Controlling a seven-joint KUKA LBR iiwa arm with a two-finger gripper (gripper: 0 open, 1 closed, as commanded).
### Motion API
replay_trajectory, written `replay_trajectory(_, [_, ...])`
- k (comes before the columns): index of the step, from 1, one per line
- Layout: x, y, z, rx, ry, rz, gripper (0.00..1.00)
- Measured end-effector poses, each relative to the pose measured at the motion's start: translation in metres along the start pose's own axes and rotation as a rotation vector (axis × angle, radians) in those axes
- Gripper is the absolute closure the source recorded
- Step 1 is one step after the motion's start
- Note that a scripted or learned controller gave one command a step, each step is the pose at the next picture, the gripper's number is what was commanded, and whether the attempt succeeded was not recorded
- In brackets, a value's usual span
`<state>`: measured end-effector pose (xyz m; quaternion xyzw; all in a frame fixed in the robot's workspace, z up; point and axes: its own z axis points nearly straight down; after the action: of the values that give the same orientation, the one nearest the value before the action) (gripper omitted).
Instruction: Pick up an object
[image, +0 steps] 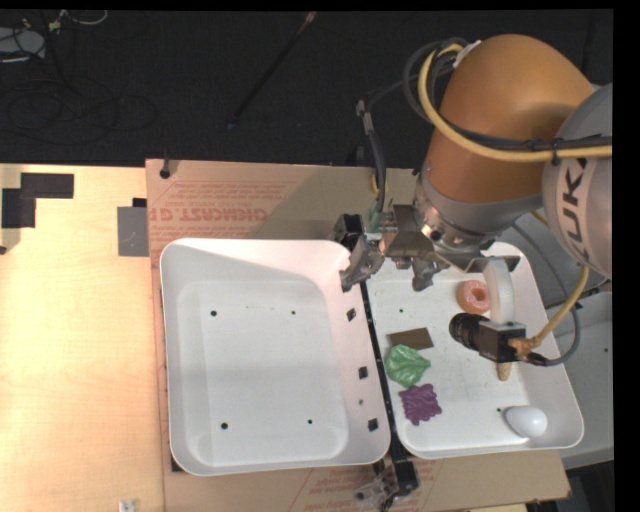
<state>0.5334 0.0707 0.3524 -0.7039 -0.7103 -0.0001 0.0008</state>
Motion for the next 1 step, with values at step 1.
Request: replay_trajectory(1, [-0.0045, -0.0014, -0.0092, 0.005, -0.002, 0.004, 1.0])
